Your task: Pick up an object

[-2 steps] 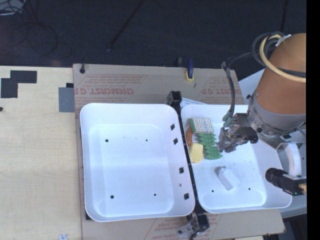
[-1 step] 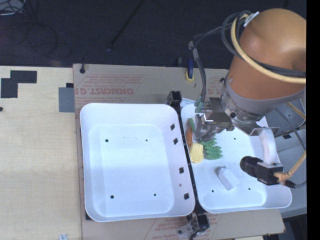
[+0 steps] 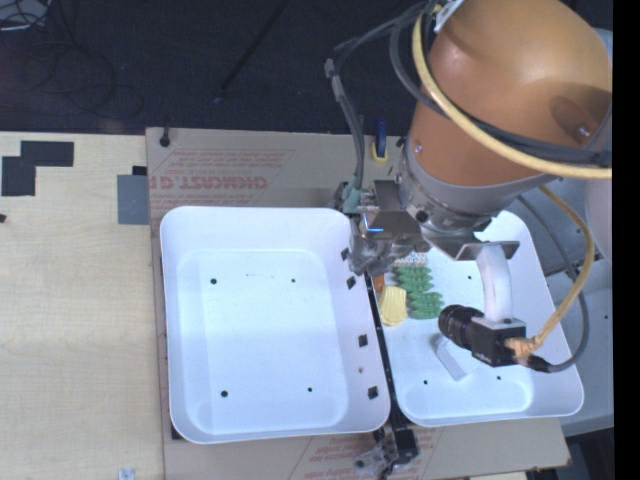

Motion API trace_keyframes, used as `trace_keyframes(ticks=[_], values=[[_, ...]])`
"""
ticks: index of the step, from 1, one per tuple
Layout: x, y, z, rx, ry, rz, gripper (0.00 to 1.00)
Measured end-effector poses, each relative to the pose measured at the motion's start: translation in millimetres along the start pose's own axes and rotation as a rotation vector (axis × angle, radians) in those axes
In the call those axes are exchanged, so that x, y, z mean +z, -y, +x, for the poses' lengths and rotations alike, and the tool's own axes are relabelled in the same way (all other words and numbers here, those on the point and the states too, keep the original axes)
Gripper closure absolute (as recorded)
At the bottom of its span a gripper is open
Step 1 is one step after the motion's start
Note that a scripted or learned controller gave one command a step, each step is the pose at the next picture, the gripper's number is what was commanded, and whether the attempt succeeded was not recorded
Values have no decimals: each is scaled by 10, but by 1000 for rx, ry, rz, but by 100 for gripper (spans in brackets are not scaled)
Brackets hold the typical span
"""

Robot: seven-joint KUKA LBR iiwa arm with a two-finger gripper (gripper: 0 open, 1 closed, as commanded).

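- In the right bin point(image 3: 560, 393), near its left wall, lie two small things touching each other: a yellow object point(image 3: 393, 306) and a green object point(image 3: 422, 295) with a bumpy surface.
- The green object is to the right of the yellow one and reaches a little further toward the back of the bin.
- The gripper point(image 3: 375, 243) is just behind these two things, over the line where the two bins meet. It is dark and partly hidden under the arm, so I cannot tell if it is released or clenched, and I see nothing held in it.
- The arm point(image 3: 500, 98) comes in from the right; its big orange part covers the back of the right bin.
- A black camera-like unit point(image 3: 480, 333) with a white bracket point(image 3: 495, 278) sits over the middle of the right bin, to the right of the green object. An orange cable point(image 3: 560, 318) runs from it up toward the arm.
- A small grey flat piece point(image 3: 449, 358) lies on the bin floor just below the black unit.
- The left bin point(image 3: 260, 318) is beside the right one, their walls touching along the middle, with small black clips on this line.
- Both bins stand on a brown cardboard sheet point(image 3: 250, 168) with red print, and this sheet lies on the pale wooden table point(image 3: 70, 318).
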State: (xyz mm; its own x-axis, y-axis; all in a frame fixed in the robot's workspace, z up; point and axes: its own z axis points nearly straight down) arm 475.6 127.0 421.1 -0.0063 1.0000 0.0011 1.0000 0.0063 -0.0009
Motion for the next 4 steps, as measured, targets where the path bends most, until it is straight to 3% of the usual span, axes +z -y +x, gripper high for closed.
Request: trace_keyframes(ticks=[1,2,3,4], values=[[85,1,-23,5,3,3,100],[152,1,-495,10,3,3,100],[-72,-1,67,1,1,1,100],[-519,-5,411,2,0,-1,100]])
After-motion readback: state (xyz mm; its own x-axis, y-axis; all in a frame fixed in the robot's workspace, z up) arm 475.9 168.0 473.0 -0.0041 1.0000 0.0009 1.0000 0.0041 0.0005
